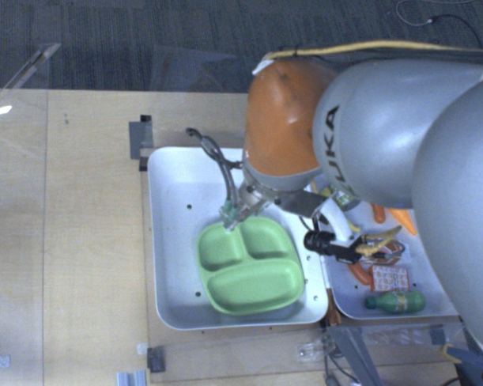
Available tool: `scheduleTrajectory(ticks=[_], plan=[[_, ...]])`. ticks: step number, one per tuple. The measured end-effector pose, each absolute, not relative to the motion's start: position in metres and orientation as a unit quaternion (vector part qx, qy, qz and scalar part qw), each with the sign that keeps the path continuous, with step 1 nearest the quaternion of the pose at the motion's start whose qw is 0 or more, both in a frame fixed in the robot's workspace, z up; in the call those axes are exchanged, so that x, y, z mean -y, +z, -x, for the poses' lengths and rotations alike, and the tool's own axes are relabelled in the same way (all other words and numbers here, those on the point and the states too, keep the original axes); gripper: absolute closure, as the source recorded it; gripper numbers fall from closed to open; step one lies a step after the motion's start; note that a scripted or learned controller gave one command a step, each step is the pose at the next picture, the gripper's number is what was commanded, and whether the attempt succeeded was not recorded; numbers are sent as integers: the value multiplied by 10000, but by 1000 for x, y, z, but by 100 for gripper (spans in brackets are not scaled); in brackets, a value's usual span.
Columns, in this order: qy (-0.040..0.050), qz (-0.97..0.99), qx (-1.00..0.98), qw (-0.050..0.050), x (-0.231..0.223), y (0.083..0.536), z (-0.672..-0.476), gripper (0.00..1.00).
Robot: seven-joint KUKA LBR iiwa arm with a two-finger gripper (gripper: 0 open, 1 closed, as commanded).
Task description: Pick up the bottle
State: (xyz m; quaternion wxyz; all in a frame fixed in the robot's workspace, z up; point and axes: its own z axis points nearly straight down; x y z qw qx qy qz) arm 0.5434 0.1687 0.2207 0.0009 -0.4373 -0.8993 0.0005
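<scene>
Two-finger gripper (229, 218) at upper left rim of green three-compartment plastic tray (249, 265) in left white bin (170, 230); cannot tell its state. Green plastic bottle (396, 302) lies on its side in right white bin (350, 305), well apart.

The bench (69, 234) looks like pale, matt wood, the bins (172, 230) smooth white plastic, the tray (248, 267) soft-sheened green plastic, the bottle (396, 302) glossy green with a paper-like label, and the arm (382, 128) smooth grey and orange casing.
</scene>
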Motion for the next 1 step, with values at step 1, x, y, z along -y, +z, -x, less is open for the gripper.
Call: scheduleTrajectory(ticks=[1], plan=[[-30, 5232, 8522, -16, -221, 122, -525, 100]])
